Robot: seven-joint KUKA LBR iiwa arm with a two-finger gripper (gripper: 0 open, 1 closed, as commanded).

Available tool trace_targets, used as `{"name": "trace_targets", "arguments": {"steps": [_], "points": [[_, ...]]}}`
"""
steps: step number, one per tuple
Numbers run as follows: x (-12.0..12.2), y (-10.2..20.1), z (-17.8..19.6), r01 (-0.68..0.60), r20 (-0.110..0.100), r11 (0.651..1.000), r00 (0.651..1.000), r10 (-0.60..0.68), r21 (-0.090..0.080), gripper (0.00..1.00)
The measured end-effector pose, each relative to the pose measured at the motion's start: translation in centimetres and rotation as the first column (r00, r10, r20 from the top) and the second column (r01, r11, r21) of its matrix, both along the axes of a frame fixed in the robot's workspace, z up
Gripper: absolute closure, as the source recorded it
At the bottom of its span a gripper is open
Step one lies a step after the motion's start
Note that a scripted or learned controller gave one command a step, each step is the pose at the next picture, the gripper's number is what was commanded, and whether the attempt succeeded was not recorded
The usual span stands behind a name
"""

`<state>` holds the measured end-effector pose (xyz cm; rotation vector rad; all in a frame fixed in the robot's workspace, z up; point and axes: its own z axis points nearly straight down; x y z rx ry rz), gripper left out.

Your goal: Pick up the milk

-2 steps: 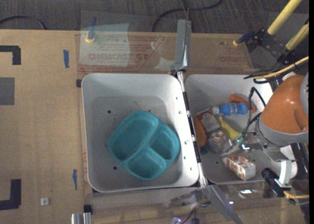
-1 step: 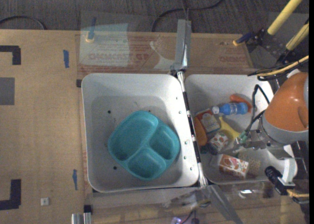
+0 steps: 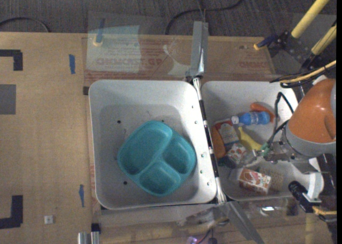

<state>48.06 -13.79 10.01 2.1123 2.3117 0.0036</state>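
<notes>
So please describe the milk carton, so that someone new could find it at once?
Look in the right white bin, at its near edge. A small carton lies there on its side, beside the arm. Unlike the bottle and packets behind it, it is a red-and-white box.

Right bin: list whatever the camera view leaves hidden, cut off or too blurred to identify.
- Claw: blurred and small in the camera view, so its grip state is unclear.
- Right bin: its right side is covered by the arm.
- Cartons: labels too blurred to tell which is the milk.
- Blue bottle: label unreadable.
</notes>
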Motion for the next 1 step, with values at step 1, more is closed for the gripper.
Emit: {"name": "trace_targets", "arguments": {"steps": [1], "points": [[0.9, 2.22, 4.31, -0.193, -0.006, 0.981, 0.981, 0.193, 0.004, 0.0]]}}
